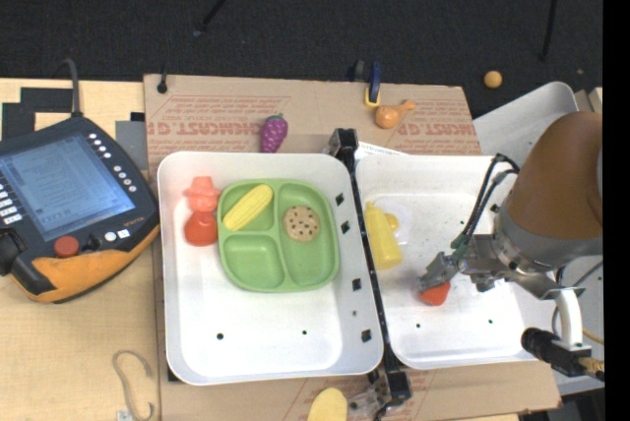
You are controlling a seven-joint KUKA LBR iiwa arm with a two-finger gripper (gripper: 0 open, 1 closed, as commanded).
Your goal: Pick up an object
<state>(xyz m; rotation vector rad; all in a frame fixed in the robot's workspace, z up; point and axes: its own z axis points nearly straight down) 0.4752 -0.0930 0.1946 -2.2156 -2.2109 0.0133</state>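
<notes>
While the arm (pixel 551 203) reaches into the right bin (pixel 472 330), its gripper (pixel 440 273) sits low over a small red object (pixel 434 292), touching or just above it; whether the fingers are apart or clamped cannot be told. A yellow bottle (pixel 382 234) lies nearby along the bin's left wall. The left bin (pixel 256 340) bears a green tray (pixel 266 267) with corn (pixel 246 206) and a cookie (pixel 301 223).

The gripper (pixel 443 273) covers part of the small red object (pixel 434 292) — its shape is unclear. At the near edge, a yellow object (pixel 328 404) is cut off.
</notes>
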